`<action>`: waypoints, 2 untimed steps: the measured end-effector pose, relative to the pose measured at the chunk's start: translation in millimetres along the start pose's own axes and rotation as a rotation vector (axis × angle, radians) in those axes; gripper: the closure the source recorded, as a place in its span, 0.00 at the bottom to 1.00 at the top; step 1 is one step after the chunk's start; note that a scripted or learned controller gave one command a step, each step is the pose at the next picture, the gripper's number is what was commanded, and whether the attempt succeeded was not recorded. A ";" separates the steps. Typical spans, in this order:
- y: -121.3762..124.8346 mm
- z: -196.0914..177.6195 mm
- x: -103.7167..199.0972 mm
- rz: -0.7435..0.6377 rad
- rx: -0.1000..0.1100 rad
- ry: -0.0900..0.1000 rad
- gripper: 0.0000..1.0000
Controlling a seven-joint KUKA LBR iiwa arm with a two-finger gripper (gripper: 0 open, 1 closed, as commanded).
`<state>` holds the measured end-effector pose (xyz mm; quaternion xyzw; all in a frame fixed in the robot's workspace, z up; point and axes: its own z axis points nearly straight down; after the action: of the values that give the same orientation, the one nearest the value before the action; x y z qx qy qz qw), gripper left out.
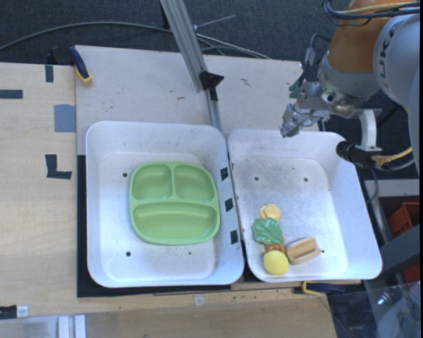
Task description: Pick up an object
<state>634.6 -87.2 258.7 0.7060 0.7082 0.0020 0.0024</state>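
Observation:
In the right bin, near its front edge, lie several small toy foods: a tan bread-like block, a yellow ball, a green leafy piece and a small yellow piece. My gripper hangs over the far rim of the right bin, well behind these objects and apart from them. I see nothing between its fingers.
The left bin holds a green divided plate. A slanted metal pole rises behind the bins. A blue and yellow clamp sits at the bench's far left. Cables run across the dark floor behind.

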 end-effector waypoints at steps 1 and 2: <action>-8.7 3.6 42.7 -0.002 0.008 0.001 1.00; -19.1 16.1 86.4 -0.002 0.010 0.001 1.00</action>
<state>615.4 -0.9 242.4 0.7053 0.7089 -0.0009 -0.0014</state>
